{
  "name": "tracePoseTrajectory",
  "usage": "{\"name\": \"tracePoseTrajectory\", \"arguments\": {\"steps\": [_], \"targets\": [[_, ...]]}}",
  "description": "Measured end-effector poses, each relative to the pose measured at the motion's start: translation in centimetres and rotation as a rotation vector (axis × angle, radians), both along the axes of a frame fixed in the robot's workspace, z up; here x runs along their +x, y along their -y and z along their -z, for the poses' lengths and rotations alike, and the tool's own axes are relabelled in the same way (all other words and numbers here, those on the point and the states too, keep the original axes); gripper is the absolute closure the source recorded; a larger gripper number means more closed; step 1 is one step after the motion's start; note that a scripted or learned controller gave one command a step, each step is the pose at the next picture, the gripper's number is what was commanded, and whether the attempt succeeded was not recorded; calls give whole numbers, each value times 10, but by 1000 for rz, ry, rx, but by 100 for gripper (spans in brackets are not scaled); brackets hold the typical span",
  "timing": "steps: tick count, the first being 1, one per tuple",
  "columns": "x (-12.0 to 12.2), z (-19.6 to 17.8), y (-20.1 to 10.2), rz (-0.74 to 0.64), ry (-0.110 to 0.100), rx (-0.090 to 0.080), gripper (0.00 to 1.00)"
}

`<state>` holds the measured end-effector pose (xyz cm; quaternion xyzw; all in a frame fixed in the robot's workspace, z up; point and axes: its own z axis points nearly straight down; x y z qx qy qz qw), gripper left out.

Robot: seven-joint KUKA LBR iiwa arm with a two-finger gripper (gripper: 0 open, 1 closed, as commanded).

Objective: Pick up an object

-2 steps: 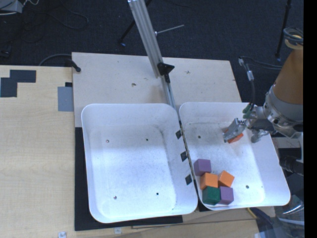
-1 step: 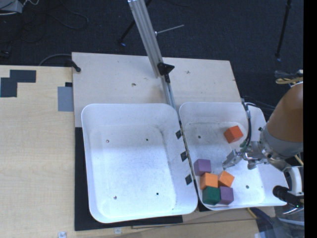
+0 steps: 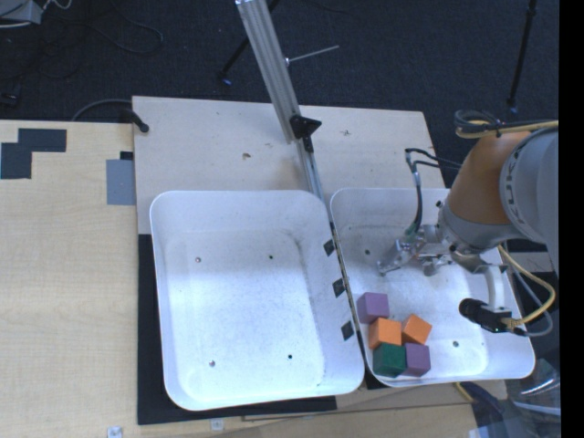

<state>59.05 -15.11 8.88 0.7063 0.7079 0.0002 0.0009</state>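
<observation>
The pincer [image 3: 412,255] is hanging low over bare floor in the upper part of the right bin [image 3: 474,359]; whether it is apart or together I cannot tell, and nothing is showing in it. Below it, five blocks are huddling against the bin's near left corner: a purple block [image 3: 372,306], two orange blocks [image 3: 386,332], a green block [image 3: 390,360] and another purple one. The left bin [image 3: 182,245] is sitting beside it on the worktop [image 3: 64,272].

single fixed camera above the bench [image 3: 228,144], slanted downward, both bins framed, arm [image 3: 511,190] entering right
</observation>
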Motion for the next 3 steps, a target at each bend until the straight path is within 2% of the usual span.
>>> {"name": "tracePoseTrajectory", "arguments": {"steps": [1, 2, 3], "targets": [[52, -1, 40, 3, -17, 6, 0], [68, 0, 22, 15, -52, -3, 0], [68, 1, 32, 13, -57, 17, 0]]}}
